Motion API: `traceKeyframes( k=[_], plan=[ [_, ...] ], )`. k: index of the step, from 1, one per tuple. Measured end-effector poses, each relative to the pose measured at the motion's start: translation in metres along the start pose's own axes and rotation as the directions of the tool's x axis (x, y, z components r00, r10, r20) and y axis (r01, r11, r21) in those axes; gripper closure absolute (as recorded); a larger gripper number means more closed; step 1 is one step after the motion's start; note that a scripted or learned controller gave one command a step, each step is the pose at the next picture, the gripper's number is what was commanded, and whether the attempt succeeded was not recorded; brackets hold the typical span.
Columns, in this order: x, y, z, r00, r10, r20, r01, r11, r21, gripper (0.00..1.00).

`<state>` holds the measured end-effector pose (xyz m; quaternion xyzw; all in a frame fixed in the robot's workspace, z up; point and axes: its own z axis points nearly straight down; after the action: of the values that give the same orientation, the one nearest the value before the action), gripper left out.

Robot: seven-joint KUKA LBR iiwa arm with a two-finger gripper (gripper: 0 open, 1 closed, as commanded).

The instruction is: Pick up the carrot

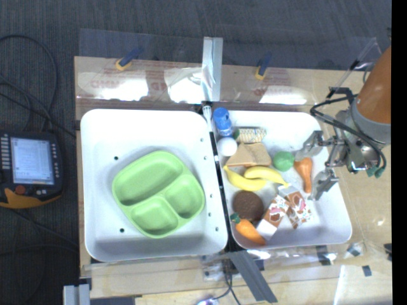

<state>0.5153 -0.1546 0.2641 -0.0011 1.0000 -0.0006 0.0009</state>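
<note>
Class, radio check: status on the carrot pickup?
Pincer open, straddling carrot in right bin. Carrot not lifted. Green ball and banana close alongside.

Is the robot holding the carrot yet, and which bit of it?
Nothing is held yet. The gripper is open, with its fingers spread just right of the carrot in the right bin, and nothing sits between them.

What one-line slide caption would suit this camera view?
Gripper open astride the carrot in the cluttered right bin; green tray in left bin.
</note>
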Motion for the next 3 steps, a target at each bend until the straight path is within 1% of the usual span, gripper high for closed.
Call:
traceKeyframes(
  k=[1, 2, 3],
  plan=[
    [-0.057, -0.031, 0.111, 0.997, 0.081, -0.012, -0.081, 0.997, -0.003, 0.0],
    [-0.086, -0.063, 0.174, 0.995, 0.095, 0.014, -0.095, 0.995, 0.003, 0.0],
    [-0.088, -0.062, 0.161, 0.996, 0.092, 0.02, -0.092, 0.996, 0.007, 1.0]
  ],
)
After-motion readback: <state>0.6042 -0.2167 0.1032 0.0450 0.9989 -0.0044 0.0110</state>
